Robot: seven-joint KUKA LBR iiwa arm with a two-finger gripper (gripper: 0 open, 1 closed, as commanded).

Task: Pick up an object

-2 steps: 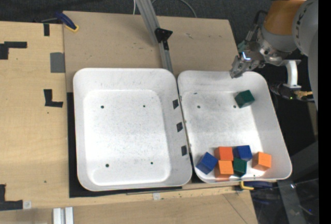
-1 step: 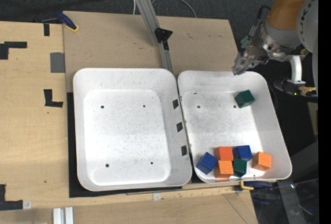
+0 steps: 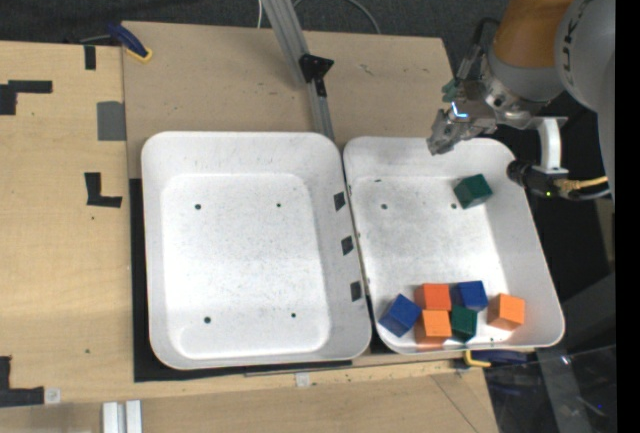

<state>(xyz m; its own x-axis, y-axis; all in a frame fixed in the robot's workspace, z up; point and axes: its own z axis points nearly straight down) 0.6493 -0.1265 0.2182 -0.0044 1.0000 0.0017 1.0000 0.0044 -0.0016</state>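
Hovering over the right bin's (image 3: 520, 221) far rim, gripper (image 3: 443, 142) state unclear, green block (image 3: 472, 190) just beside, six blocks (image 3: 450, 309) crowding the near edge, bare floor between.

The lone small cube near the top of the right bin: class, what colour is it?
Dark green; the lone small cube shows best in the overhead camera view.
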